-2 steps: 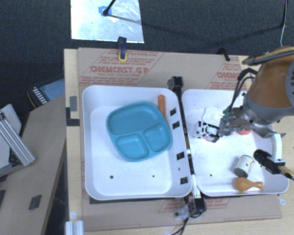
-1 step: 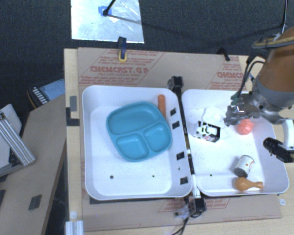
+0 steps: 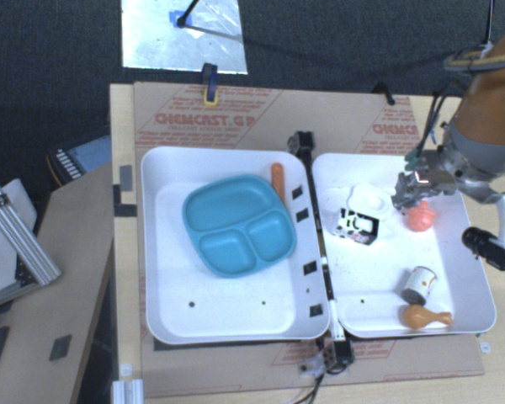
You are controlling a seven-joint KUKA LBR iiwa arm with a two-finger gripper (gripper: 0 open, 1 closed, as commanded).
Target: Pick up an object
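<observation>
Smooth, slightly glossy white plastic is seen in both bins (image 3: 164, 251). The blue divided plate (image 3: 238, 225) looks like matt plastic. Brown cardboard (image 3: 236, 114), printed in red, lies beneath. A crinkled, shiny foil sheet (image 3: 183, 23) is laid on dark, rough carpet (image 3: 42, 57).

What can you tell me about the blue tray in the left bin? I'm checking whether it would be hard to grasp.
The blue tray is a shallow, rounded dish that looks like smooth plastic, divided by low ridges into three compartments, one large and two smaller. It lies flat, right side up, turned at a slant in the left bin, toward its right side. An orange stick-shaped object sits at its upper right edge, apparently touching.
</observation>
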